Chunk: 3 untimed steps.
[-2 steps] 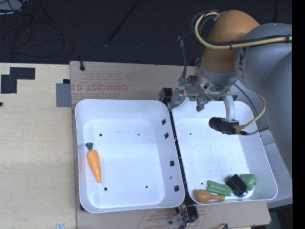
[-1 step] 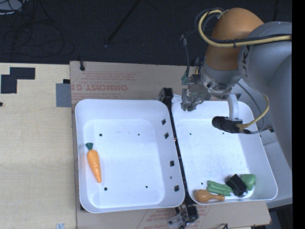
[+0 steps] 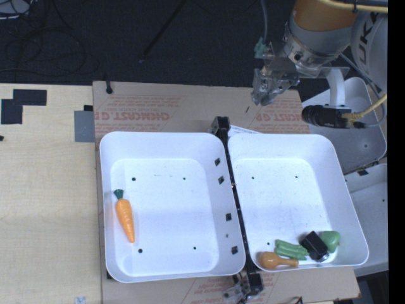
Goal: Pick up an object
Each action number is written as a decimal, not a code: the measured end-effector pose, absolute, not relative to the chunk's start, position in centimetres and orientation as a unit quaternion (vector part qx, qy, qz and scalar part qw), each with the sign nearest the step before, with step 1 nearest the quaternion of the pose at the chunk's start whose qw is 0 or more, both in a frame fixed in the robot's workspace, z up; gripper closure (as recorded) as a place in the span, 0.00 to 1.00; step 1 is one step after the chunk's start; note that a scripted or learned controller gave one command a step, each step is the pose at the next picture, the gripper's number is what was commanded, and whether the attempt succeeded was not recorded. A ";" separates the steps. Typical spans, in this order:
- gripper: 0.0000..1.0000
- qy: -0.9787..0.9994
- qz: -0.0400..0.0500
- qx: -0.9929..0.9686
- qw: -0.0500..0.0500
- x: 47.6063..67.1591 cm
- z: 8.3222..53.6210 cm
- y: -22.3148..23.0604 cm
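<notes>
An orange carrot [image 3: 124, 218] with a green top lies along the left wall of the left bin [image 3: 161, 145]. In the near right corner of the right bin [image 3: 288, 147] sit a black block [image 3: 314, 245], a green vegetable piece [image 3: 290, 249], a light green piece [image 3: 330, 238] and an orange-brown pear-shaped item [image 3: 276, 260], bunched together. My gripper [image 3: 264, 96] hangs above the cardboard behind the right bin, well clear of every object, with nothing seen between its fingers.
The two bins meet at a black clip divider [image 3: 226, 189]. Brown cardboard [image 3: 171, 109] lies under them. A wooden bench top [image 3: 44, 189] extends to the left. The arm's grey base and cable [image 3: 342, 113] stand at the right.
</notes>
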<state>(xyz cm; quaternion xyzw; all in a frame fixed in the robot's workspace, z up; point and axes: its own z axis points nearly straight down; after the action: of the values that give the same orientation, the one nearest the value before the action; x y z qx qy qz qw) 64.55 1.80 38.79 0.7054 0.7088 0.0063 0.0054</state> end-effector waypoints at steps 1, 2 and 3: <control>1.00 0.709 -0.003 0.705 -0.003 64.3 31.5 6.8; 1.00 0.709 0.002 0.705 0.001 64.4 40.2 10.9; 1.00 0.709 -0.004 0.706 -0.003 64.3 30.8 15.6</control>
<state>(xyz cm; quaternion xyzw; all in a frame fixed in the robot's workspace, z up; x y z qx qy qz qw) 64.27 15.58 30.76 0.7056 0.7086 -0.0044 -0.0034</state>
